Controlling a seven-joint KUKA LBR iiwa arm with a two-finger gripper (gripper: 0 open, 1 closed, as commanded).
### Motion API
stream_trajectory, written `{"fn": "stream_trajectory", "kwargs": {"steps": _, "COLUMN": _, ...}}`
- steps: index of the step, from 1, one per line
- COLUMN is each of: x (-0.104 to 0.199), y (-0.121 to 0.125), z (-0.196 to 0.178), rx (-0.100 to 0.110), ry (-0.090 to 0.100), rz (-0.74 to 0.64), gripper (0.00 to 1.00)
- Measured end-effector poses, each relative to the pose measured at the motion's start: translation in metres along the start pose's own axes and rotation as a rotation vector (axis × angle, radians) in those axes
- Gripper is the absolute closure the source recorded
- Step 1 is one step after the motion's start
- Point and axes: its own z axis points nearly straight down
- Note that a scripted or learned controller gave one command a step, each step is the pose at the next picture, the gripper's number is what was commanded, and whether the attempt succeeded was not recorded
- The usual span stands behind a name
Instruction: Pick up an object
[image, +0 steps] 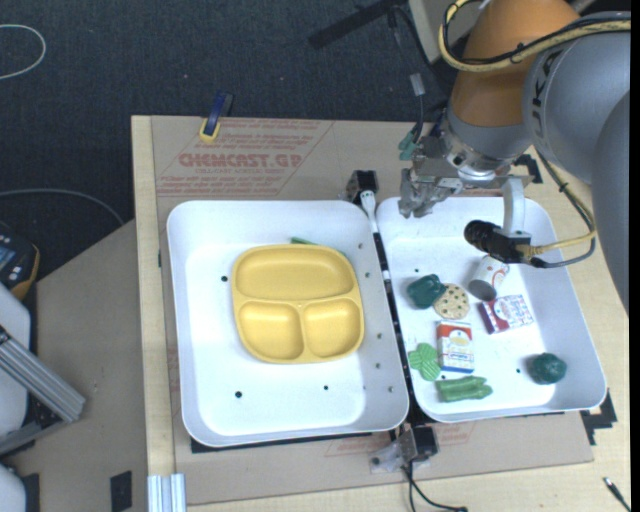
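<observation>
Green toy (461, 389) is lying at the right bin's (575, 300) near edge, other small items scattering mid-bin. Gripper (420, 200), finger spread unclear, is hovering over the far left corner, risking closing on nothing.

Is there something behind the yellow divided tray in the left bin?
A small green sliver peeks out at the far edge of the yellow tray in the left bin. The tray covers the rest, so what it is cannot be told.
</observation>
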Motion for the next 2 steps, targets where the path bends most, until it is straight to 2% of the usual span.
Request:
{"fn": "stream_trajectory", "kwargs": {"steps": 1, "x": 0.0219, "y": -0.0243, "z": -0.0023, "rx": 0.001, "ry": 0.0, "rz": 0.001, "gripper": 1.0}}
{"fn": "stream_trajectory", "kwargs": {"steps": 2, "x": 0.0234, "y": -0.0198, "z": 0.0048, "rx": 0.0, "ry": 0.0, "rz": 0.003, "gripper": 1.0}}
